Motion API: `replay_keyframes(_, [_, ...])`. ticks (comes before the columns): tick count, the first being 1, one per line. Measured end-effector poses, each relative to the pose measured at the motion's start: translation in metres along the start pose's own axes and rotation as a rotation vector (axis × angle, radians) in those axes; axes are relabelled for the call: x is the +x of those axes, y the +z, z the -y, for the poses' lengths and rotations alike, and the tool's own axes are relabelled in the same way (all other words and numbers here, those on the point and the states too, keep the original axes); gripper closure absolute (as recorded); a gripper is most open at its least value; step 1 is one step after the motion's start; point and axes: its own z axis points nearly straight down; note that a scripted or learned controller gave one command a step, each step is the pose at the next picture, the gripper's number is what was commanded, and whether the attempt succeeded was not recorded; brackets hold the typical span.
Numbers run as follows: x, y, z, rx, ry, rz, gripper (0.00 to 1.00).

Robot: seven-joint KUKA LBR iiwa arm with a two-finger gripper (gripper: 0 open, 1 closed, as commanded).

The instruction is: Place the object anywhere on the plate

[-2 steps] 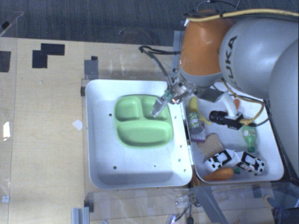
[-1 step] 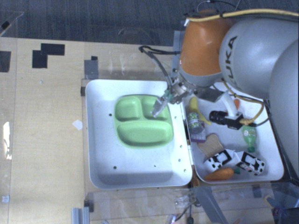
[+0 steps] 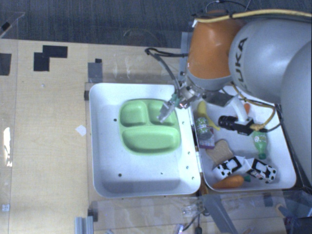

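Green plate (image 3: 146, 130) in the left bin (image 3: 105, 179) looks bare. Tool (image 3: 166, 112) hovers over its upper-right compartment; grip state cannot be told, nor any object in it. Placement judged not yet done. Loose items (image 3: 234, 165) lie in the right bin (image 3: 287, 174).

The right bin (image 3: 286, 172), lower right of frame, holds a banana (image 3: 201, 112), bottle (image 3: 204, 131), toast (image 3: 222, 151), carrot (image 3: 228, 182) and two cow-print blocks (image 3: 229, 166); black marks (image 3: 48, 56) sit upper left.
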Motion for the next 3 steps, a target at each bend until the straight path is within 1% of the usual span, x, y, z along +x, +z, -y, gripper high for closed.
replay_keyframes(3, [0.0, 0.0, 0.0, 0.0, 0.0, 0.0, 0.0])
